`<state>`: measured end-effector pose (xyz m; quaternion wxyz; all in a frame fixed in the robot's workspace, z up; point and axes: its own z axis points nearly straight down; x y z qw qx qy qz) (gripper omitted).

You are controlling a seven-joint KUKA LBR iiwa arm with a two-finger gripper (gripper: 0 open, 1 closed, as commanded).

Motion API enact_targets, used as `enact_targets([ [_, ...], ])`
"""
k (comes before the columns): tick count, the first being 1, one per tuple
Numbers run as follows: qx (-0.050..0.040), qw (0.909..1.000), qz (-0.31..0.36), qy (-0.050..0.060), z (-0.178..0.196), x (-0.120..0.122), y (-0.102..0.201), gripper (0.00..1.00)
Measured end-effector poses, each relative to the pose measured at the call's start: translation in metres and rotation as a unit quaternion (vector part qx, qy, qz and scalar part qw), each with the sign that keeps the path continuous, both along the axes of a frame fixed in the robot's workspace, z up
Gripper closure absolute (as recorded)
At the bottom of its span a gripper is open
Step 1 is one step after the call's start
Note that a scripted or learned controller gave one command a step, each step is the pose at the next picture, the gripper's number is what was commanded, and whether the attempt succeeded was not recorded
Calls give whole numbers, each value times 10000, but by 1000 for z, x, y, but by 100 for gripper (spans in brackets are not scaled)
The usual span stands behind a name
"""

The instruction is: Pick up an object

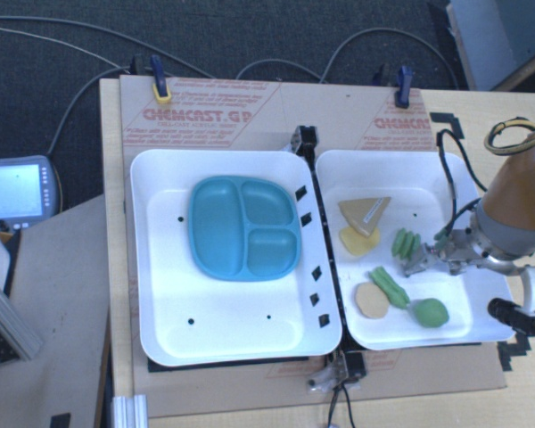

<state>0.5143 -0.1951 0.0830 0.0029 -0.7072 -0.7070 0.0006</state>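
At three o'clock of the right bin (481, 328), the gripper (421, 261) is hanging low over the floor, apparently lining up on the scattered toy food. Whether it is released or clenched I cannot tell; nothing is visibly sitting in it. A green ridged piece (403, 242) is lying just beside its tip, toward ten o'clock, seemingly the likeliest target. A green pod (389, 285) and green ball (431, 312) are lying near, toward six o'clock. The blue divided plate (244, 228) is resting in the left bin (160, 328), well apart.
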Motion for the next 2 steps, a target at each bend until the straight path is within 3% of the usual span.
enact_targets([
  [1,-7,10000,1,-25,13,1,0,100],
  [2,-29,10000,4,-59,77,1,-3,100],
])
